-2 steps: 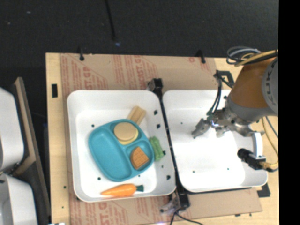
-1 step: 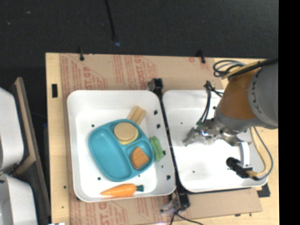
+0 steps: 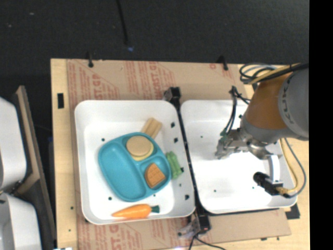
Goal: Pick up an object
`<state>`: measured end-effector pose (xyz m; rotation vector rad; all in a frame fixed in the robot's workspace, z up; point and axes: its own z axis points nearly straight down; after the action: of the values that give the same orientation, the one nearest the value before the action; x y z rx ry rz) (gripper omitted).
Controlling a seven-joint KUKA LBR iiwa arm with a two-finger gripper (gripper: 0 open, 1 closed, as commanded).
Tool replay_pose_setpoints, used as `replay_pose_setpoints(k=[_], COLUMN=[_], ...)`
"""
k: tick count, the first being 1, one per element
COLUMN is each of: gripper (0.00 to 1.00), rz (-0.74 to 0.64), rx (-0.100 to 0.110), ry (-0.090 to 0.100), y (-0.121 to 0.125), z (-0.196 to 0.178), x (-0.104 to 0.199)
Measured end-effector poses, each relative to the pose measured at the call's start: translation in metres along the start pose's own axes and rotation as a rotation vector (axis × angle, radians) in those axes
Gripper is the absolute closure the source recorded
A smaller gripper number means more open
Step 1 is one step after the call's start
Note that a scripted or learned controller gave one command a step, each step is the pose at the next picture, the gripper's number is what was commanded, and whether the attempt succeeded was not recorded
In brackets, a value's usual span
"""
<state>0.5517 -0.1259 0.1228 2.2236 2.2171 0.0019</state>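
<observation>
Red repeated lettering runs across the cardboard sheet (image 3: 130, 79) under the bins, too blurred to read

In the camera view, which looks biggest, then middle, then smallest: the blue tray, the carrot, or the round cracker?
1. Blue tray, by far the biggest.
2. Carrot.
3. Round cracker. The carrot is longer but thinner, so these two look close.

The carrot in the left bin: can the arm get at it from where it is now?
Probably yes. The carrot lies alone on bare bin floor by the near wall, nothing on it; the blue tray sits just behind. The arm hangs over the right bin.
</observation>
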Motion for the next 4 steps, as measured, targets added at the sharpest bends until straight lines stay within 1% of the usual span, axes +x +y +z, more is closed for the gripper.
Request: replay_pose_setpoints(k=[1,2,3,4], gripper=[1.00,1.00,1.00,1.00], rz=[-0.003,-0.002,-0.003,-0.006], rx=[-0.004,-0.003,-0.004,0.002], ry=[-0.001,-0.001,-0.001,0.001], y=[0.000,-0.006,-0.005,0.002], z=[-0.063,-0.109,-0.162,-0.149], x=[0.000,-0.003,-0.003,0.040])
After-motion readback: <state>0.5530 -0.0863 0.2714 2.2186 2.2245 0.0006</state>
